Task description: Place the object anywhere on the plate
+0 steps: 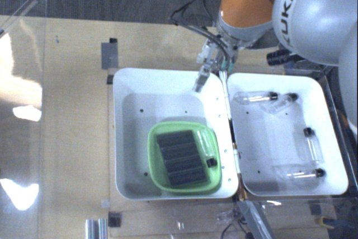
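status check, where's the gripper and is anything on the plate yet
Gripper over left bin's far edge, nothing visibly held. Green plate carries a dark ridged block and one clear tube. Other clear tubes lie in right bin.

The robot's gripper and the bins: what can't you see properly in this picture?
- Gripper, camera view: too small and blurred to tell its finger state.
- Clear tube on the green plate: see-through, edges faint.
- Clear tubes in the right bin: transparent, outlines blurred; exact count unsure.
- Arm: cut off by the top edge.
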Tool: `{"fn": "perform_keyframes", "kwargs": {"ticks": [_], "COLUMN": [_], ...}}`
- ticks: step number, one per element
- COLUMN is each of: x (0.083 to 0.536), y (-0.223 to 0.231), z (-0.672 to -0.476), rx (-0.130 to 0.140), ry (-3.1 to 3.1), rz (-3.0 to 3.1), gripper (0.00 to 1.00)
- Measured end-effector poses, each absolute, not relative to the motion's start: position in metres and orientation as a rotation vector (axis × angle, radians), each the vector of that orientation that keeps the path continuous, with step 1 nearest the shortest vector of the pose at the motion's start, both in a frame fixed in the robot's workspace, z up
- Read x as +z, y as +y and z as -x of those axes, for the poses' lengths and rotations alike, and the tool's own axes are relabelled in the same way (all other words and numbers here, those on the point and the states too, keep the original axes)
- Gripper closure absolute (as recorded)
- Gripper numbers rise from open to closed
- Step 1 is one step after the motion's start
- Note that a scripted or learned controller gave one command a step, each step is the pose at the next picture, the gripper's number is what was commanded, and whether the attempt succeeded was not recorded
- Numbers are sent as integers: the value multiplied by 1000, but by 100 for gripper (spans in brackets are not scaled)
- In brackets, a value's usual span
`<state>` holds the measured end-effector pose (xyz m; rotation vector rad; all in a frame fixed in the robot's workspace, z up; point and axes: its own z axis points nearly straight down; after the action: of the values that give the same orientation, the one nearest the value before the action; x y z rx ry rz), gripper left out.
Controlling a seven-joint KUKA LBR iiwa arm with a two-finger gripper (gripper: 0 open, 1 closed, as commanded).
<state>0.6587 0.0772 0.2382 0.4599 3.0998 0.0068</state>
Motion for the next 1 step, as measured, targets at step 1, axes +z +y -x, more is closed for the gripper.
{"fn": "perform_keyframes", "kwargs": {"ticks": [1], "x": [400], "y": [47], "z": [-619], "rx": [8], "ry": [3097], "rz": [-426], "gripper": [0]}}
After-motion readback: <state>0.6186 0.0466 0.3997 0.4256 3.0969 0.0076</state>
